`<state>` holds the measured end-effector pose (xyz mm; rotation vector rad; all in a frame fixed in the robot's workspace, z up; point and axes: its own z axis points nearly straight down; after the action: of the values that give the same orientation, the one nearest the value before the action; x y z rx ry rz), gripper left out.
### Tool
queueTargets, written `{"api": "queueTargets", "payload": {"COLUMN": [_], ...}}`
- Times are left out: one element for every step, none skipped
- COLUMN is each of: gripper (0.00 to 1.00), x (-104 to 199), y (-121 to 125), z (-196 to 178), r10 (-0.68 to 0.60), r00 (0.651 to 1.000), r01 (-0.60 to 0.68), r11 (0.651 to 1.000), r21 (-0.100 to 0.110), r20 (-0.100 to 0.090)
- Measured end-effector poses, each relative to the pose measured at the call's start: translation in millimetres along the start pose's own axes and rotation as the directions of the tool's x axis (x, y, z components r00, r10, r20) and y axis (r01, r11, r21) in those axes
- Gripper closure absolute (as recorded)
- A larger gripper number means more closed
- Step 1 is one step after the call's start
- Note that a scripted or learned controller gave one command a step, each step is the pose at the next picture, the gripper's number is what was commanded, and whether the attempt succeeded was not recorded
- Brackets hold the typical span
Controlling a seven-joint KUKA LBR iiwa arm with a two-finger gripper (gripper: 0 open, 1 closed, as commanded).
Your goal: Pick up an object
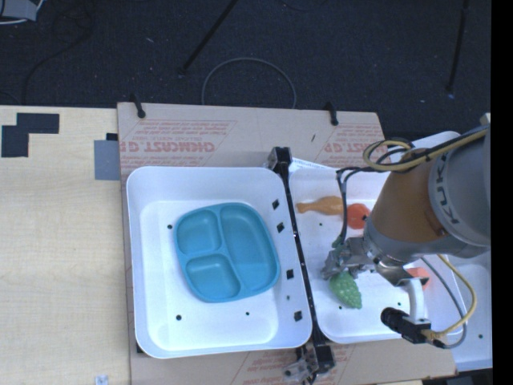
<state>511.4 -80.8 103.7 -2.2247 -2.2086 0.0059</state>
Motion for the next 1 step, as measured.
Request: {"api": "queueTargets", "payload": {"gripper": [1.00], "x": [-5.7], "y": [-4.1], "z": [-60.1], "r10": [-0.002], "r00": [1.000], "r01": [0.002], "r11": [1.000], "r21": [-0.007], "r20": [0.002]}}
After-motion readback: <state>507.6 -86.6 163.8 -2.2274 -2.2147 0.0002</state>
